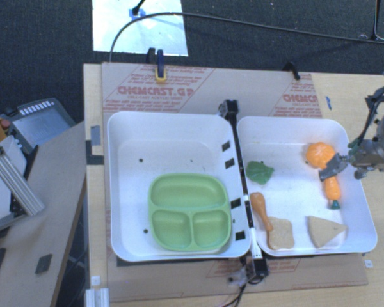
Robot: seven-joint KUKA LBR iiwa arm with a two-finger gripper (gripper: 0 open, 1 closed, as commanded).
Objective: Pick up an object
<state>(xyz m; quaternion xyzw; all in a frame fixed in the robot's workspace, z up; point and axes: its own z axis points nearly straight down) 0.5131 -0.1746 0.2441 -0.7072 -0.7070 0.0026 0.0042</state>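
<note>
Hand (336,166) low over right bin (294,128), beside orange ball (320,154) and carrot (332,189); finger spread seemingly unreadable, cannot tell.

A single fixed camera hangs above the counter (198,85) and looks down at a slant, so the far edge of the counter lies toward the top of the view and the near edge toward the bottom. It stands far enough back to take in both white bins whole, the left bin (125,171) and the right bin (355,190) side by side in the middle, along with dark floor (38,37) beyond the counter. The arm (377,149) enters from the right edge.
</note>
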